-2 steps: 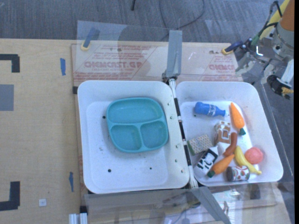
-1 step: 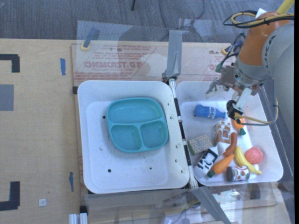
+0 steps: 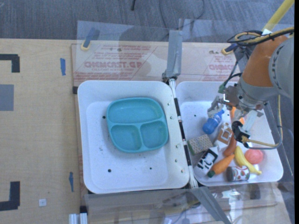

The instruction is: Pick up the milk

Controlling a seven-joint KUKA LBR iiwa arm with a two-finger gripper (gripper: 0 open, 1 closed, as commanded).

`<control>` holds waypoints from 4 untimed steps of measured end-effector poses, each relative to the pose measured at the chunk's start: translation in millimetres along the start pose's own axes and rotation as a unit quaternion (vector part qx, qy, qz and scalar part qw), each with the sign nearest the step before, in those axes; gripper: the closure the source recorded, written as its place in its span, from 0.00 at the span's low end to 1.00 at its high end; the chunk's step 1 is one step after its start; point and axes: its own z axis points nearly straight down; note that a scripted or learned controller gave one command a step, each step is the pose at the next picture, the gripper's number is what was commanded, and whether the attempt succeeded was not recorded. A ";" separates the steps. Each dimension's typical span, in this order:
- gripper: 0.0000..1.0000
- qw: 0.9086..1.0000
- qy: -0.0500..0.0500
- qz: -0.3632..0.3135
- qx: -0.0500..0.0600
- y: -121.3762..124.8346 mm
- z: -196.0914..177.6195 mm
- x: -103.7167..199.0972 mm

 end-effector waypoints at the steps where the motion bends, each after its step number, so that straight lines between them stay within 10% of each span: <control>1: 0.00 0.999 0.000 -0.044 -0.005 -16.3 -87.4 17.6; 2: 0.00 1.000 0.000 -0.001 -0.005 -61.6 -146.0 53.9; 3: 0.00 0.997 0.000 -0.076 -0.004 -45.2 5.0 -36.3; 4: 0.00 0.998 -0.001 -0.069 -0.007 -56.2 19.4 -19.7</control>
